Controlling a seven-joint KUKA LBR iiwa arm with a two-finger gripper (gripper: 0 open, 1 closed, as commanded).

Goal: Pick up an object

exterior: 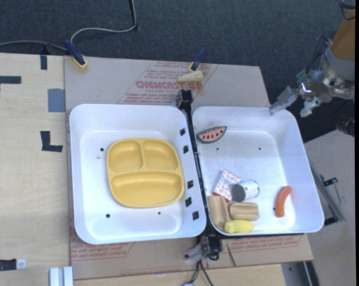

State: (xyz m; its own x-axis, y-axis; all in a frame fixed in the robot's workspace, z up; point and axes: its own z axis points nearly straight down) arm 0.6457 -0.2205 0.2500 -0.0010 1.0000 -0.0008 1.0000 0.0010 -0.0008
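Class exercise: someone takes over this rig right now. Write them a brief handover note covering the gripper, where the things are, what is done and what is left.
Gripper: open, holding nothing, hovering off the right bin's far right corner.
Right bin: watermelon slice at the far left; sausage near the right wall; packet, metal can, two bread rolls and a yellow piece clustered at the near edge.
Left bin: yellow divided plate.
Done: nothing picked yet.
Left: descend, grasp one object, lift. The sausage lies apart and looks easiest.
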